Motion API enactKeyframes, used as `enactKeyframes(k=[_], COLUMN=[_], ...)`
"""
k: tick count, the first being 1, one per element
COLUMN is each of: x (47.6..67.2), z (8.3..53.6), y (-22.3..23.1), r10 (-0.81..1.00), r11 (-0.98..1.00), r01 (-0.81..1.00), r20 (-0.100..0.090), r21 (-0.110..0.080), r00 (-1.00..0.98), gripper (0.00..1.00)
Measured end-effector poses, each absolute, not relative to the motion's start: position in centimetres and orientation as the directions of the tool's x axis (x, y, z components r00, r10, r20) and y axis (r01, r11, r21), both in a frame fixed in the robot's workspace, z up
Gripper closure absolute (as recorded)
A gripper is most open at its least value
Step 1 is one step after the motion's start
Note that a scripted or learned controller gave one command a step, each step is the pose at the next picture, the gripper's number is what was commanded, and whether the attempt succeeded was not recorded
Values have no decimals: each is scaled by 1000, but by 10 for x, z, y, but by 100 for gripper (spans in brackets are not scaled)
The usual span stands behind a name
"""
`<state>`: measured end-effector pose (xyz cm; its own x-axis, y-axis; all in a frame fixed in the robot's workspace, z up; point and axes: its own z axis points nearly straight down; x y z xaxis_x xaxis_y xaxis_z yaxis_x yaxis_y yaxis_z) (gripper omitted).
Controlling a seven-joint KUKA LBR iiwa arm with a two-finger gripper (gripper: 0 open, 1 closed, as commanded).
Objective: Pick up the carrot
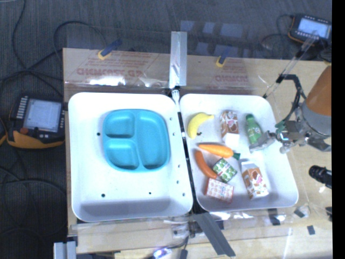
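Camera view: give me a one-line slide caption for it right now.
Gripper hovers over the right bin, right of the carrot lying among toy groceries; blue tray sits in the left bin.

Glossy white plastic bins [81,161], smooth blue tray [135,139]

The orange carrot [214,149] with a green top lies flat, tip pointing left, mid right bin [280,196].

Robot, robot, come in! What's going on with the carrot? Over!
Hand above right bin, near green bottle. Carrot lying untouched mid-bin. Green carton and sausage crowd it.
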<state>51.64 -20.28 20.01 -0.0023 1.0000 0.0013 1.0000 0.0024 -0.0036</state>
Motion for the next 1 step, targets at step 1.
enactKeyframes(k=[1], x=[525], z=[160], y=[-129], r10=[982], r11=[191], r01=[982], r20=[2], r21=[-4], r00=[-191], gripper=[0])
